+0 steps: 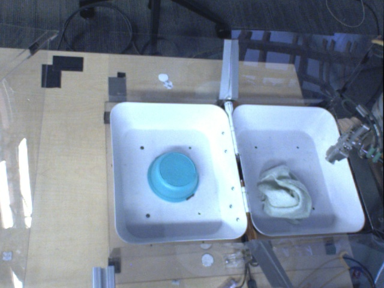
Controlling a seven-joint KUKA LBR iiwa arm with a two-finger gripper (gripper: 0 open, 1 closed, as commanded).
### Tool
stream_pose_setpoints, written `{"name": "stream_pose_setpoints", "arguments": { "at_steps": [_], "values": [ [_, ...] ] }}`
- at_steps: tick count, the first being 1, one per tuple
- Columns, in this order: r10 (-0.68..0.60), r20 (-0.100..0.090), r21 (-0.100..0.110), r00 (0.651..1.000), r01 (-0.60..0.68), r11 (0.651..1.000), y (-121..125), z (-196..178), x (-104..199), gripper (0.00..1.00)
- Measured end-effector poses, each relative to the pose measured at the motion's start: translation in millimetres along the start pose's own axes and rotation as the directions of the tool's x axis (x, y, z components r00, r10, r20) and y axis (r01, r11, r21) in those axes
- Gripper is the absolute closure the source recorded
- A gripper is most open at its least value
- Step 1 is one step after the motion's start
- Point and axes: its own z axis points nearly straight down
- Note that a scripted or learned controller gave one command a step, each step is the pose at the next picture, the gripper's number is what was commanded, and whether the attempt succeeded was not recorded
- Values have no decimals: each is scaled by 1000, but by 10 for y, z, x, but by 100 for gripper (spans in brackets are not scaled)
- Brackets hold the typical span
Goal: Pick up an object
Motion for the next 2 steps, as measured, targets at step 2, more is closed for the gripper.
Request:
{"name": "stream_pose_setpoints", "arguments": {
  "at_steps": [2],
  "values": [
    [132, -1, -2, 991, -132, 991, 2262, 608, 447, 100]
  ]
}}
